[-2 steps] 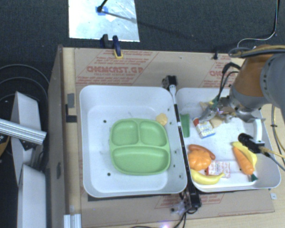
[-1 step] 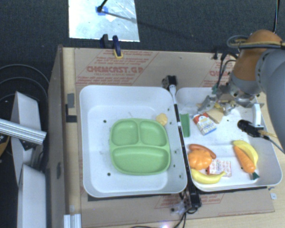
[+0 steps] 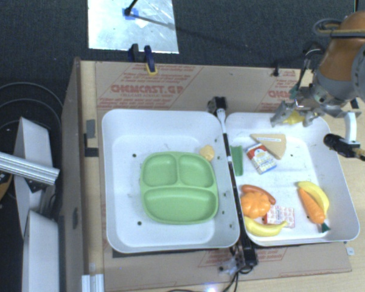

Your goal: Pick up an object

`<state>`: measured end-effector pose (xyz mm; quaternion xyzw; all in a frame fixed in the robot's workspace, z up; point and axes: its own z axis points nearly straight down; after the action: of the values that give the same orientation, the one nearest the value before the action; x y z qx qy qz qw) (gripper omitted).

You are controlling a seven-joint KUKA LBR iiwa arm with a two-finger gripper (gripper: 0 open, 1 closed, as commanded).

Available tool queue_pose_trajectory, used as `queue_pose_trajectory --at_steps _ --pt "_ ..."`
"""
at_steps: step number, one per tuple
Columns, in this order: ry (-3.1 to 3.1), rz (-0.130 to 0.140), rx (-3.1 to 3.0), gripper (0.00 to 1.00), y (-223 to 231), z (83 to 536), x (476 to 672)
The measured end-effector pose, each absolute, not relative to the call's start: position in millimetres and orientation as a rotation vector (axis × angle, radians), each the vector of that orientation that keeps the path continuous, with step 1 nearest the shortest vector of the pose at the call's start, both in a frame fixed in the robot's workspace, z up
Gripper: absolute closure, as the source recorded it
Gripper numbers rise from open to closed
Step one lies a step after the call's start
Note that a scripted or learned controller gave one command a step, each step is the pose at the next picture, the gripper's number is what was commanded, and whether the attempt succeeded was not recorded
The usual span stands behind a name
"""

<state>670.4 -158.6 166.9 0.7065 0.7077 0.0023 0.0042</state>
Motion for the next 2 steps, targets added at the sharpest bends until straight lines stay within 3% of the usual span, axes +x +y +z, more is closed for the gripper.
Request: queue_pose_trajectory --at_steps 1,2 --pt "2.219 -0.008 2.233 0.00 -210 80 585.6" --pt "2.222 -0.004 2.228 0.00 -199 86 511.7"
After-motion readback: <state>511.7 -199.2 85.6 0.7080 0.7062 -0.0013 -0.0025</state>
